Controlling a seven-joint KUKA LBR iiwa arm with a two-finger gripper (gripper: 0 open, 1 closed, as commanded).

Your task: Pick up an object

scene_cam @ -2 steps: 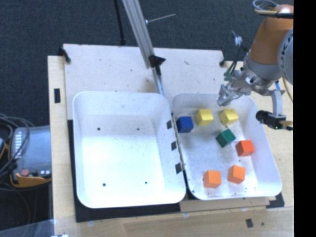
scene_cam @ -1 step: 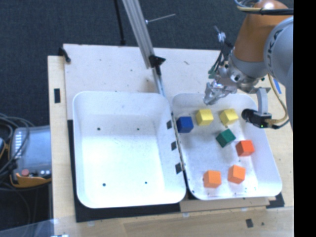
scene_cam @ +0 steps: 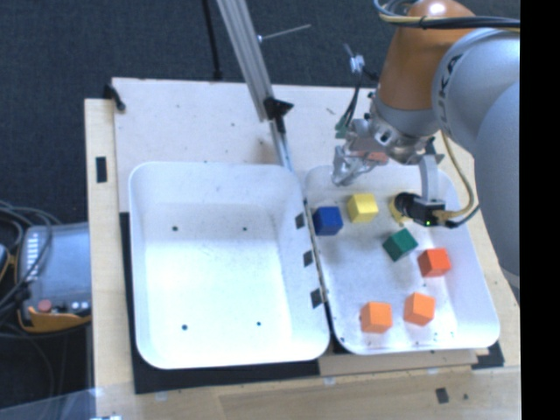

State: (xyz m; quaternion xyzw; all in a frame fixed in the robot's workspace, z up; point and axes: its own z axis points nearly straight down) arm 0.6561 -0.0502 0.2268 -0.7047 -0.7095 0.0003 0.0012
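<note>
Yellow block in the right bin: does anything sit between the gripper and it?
Nothing visible does. The gripper hangs at the far end of the right bin, just beyond the yellow block, with bare bin floor between them. The blue block lies beside the yellow one, off that line.

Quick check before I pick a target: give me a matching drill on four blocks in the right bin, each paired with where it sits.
Things:
1. blue block
2. yellow block
3. green block
4. red block

Places:
A. right of the blue block
B. farthest right of the four
C. by the wall between the bins
D. between yellow and red

Pairs: 1-C, 2-A, 3-D, 4-B
</note>
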